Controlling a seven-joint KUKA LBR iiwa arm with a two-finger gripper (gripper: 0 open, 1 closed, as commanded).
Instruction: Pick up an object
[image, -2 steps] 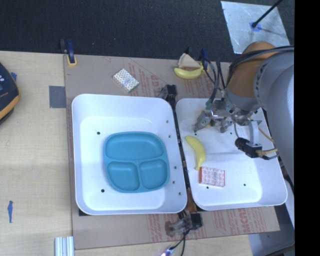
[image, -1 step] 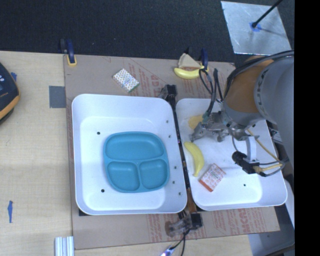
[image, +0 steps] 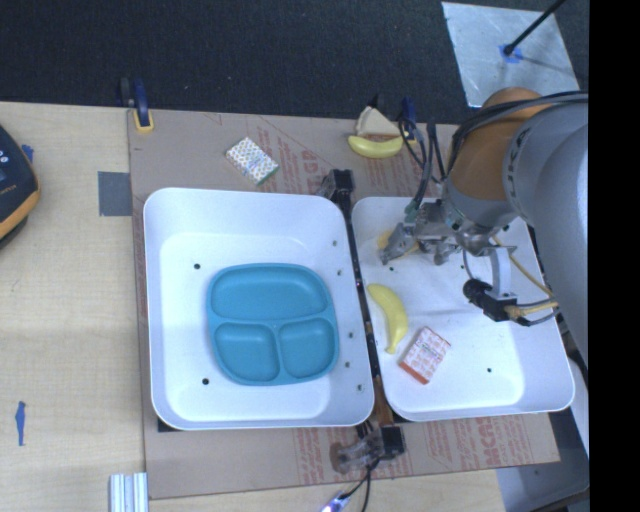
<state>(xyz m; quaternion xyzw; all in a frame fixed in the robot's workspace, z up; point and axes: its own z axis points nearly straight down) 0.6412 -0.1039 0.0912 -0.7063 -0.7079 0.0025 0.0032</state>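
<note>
A yellow banana (image: 390, 315) lies in the right bin (image: 500, 395), near its left wall. Just below and to the right of it rests a small red-and-white packet (image: 424, 354). My gripper (image: 412, 240) hangs low over the far left part of the right bin, above the banana's upper end, under the grey arm with its orange band (image: 487, 160). A small yellow bit (image: 384, 241) shows next to the gripper's left side. The left bin (image: 170, 300) holds a blue divided plate (image: 271, 322).
On the cardboard beyond the bins lie a second banana with a pale wedge (image: 376, 137) and a small patterned packet (image: 251, 159). Black cables (image: 500, 298) loop from the wrist over the right bin. A yellow-and-black device (image: 14, 190) sits at the far left.
</note>
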